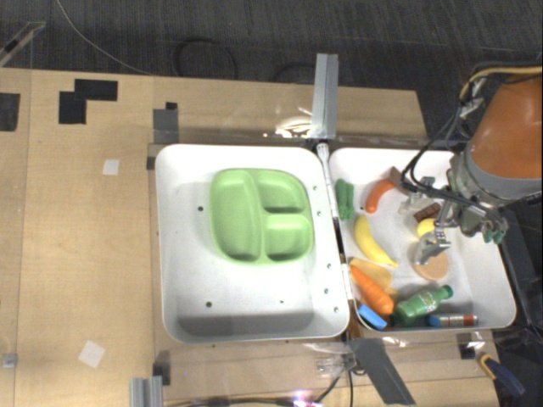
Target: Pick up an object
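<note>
Right bin (501, 303) holds the clutter: banana (372, 241), carrot (373, 285), green bottle (422, 303), orange-red piece (379, 195), green pod (344, 198) by the divider, blue bit (370, 316) at the near corner, marker-like stick (454, 319) along the near wall. Left bin (182, 312) carries a green divided tray (259, 214). Arm (507, 138) in from the right, jaws (435, 246) low over a tan round disc (433, 266), just above or touching it; can't tell if apart or together, nothing seen clamped btwn them. Likely pick = that disc: prob. light, stiff toy plastic, flat, so hard to pinch from above; best taken across its edges. Yellow-brown item (427, 219) just behind, too hidden to name. Bottle smooth, round, likely to roll; take across its body. No readable labels or writing, too small
</note>
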Robot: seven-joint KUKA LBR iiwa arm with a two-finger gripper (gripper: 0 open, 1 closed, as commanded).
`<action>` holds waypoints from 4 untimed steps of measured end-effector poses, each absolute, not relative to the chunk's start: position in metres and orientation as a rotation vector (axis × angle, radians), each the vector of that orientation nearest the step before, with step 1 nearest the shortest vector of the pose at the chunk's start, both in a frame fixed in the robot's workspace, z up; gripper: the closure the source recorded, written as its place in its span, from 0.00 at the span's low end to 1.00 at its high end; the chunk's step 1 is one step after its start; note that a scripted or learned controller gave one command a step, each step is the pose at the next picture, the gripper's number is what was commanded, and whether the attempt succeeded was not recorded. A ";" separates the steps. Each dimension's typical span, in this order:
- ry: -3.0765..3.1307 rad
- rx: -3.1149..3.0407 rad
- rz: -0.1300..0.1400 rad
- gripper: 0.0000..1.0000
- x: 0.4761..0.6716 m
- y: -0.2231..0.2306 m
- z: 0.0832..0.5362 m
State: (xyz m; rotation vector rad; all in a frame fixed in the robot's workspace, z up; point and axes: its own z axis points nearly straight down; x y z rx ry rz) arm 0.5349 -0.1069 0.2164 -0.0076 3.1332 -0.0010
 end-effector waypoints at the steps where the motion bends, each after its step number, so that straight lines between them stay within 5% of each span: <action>1: 3.119 -0.273 -0.002 0.00 0.565 -0.107 0.096; 2: 3.125 -0.252 -0.001 0.00 0.647 -0.099 0.088; 3: 3.116 -0.289 -0.007 0.00 0.508 -0.135 0.091; 4: 3.093 -0.467 -0.007 0.00 0.585 -0.191 0.089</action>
